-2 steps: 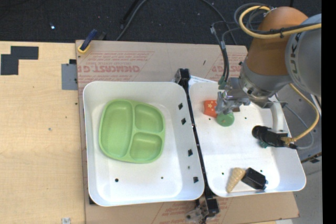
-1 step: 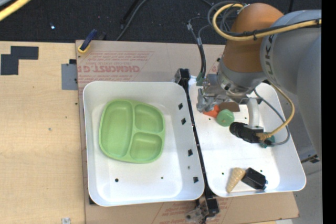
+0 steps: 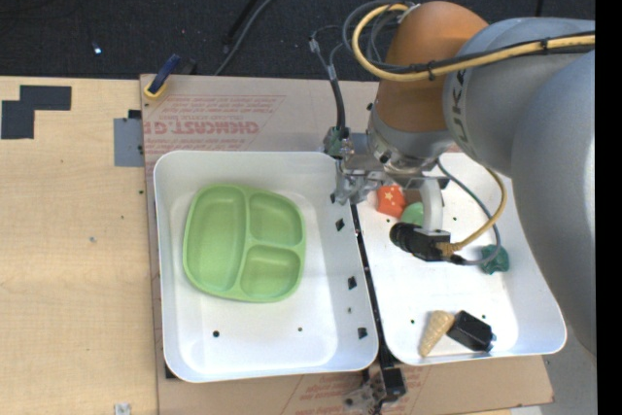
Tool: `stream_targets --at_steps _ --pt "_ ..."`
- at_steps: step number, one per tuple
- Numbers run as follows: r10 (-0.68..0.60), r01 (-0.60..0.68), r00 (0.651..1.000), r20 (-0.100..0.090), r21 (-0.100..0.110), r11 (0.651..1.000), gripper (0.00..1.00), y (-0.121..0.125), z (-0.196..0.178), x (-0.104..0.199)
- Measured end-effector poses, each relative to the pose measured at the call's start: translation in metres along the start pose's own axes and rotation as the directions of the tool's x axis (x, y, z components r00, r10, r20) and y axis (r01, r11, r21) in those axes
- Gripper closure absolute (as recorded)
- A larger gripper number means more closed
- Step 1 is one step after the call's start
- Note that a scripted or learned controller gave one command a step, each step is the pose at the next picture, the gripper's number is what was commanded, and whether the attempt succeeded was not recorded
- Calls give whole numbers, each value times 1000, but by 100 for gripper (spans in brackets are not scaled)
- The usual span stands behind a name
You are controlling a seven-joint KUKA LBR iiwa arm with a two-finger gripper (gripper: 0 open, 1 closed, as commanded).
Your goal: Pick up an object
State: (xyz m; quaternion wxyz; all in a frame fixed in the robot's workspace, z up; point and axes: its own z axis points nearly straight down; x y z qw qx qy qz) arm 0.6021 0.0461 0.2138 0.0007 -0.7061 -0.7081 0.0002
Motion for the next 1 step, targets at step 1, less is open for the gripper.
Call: stream_targets --at_steps 1 --pt "-1 1 1000 0 0 1000 100 4 2 60"
